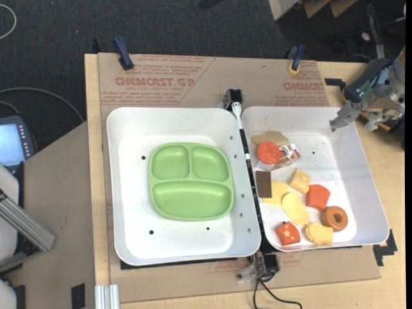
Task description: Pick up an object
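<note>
The right bin holds a cluster of toy food along its left and front side. There I see a red tomato slice, a tan bread piece, a brown bar, a yellow cheese wedge, an orange-red block, a brown donut, a red piece and a yellow ridged piece. My gripper hangs over the bin's far right corner, well apart from the food, with nothing visibly in it.
A green divided plate lies in the middle of the left bin. Blue and yellow clamps hold the board at the back. The right part of the right bin's floor is bare.
</note>
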`<state>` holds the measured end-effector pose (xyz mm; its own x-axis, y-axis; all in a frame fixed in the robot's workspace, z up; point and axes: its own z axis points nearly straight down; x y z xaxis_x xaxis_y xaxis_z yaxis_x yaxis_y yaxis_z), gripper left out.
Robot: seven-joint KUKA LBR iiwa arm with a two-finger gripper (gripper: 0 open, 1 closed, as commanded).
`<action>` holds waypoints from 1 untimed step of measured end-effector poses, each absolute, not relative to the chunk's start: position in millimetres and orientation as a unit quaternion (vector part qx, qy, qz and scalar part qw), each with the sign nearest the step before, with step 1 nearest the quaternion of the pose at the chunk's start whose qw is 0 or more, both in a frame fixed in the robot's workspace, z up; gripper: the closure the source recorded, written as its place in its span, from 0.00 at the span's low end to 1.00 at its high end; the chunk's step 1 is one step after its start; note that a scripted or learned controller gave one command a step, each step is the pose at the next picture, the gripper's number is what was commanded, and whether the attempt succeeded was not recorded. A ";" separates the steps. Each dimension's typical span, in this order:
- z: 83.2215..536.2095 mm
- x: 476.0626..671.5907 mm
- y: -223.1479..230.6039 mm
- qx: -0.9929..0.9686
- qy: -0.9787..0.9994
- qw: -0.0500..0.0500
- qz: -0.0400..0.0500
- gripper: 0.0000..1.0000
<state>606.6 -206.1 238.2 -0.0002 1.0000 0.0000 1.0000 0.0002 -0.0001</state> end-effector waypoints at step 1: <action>82.0 501.6 -173.8 -0.708 -0.706 0.010 0.004 0.00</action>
